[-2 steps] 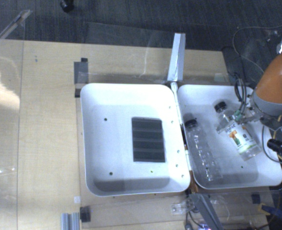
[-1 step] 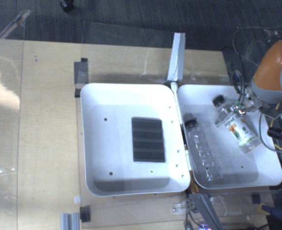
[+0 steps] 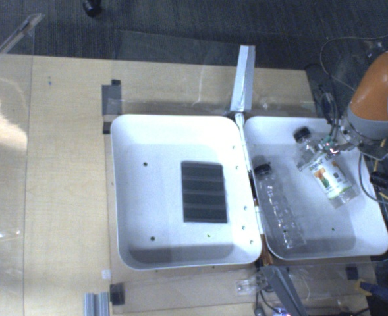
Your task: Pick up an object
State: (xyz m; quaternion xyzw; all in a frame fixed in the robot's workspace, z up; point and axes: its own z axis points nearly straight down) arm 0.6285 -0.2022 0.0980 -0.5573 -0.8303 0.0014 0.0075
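The jaws of the gripper sat low in the right white bin, against the upper part of a clear plastic bottle with a dark cap and a green-and-orange label, but whether they were apart or together could not be told. The bottle lay tilted on the bin floor, and its smooth, round wall would likely slip or roll if pinched off-centre. A second clear, ribbed plastic bottle with a black cap lay near the left wall. The left white bin held a dark ridged rectangular block, well apart, both bins resting on the wooden surface.
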